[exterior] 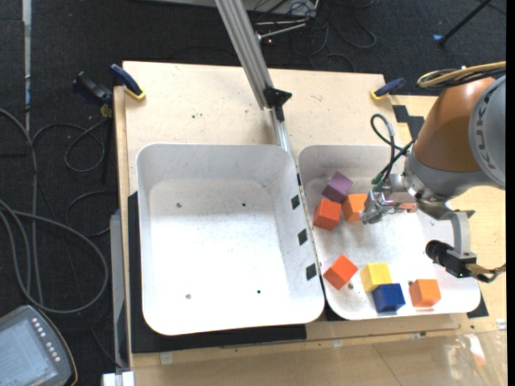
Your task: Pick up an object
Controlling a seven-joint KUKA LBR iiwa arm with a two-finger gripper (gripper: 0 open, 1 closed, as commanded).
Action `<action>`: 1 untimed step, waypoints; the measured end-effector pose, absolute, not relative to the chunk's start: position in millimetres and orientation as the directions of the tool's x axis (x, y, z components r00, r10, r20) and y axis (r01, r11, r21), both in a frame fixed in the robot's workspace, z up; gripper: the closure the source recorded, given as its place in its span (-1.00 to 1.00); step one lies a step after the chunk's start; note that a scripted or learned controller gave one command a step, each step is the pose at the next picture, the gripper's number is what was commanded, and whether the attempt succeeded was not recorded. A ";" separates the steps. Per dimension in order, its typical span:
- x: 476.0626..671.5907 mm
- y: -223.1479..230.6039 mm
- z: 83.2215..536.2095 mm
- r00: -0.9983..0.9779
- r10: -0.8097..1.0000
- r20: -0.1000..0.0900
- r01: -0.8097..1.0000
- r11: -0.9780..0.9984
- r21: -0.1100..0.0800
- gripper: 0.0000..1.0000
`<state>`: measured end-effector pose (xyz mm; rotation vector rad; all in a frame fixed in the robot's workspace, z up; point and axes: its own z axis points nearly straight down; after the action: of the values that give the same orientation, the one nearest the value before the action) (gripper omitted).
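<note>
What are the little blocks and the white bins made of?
The blocks, like the blue one and the purple one, look like painted wood or foam: flat, matte colour, sharp edges, no shine. I can't tell which. The bins, like the left bin, look like thin moulded plastic: smooth, with rounded corners and a curled rim. The bench under them looks like pale speckled board.

Claw (372,213) touches an orange block (355,207) in the right bin (463,300).
</note>
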<state>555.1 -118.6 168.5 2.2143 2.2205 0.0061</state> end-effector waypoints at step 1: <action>556.6 -119.0 211.3 -0.003 1.000 -0.001 1.000 0.003 0.006 1.00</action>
<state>556.6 -119.0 211.3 2.2148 2.2207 0.0052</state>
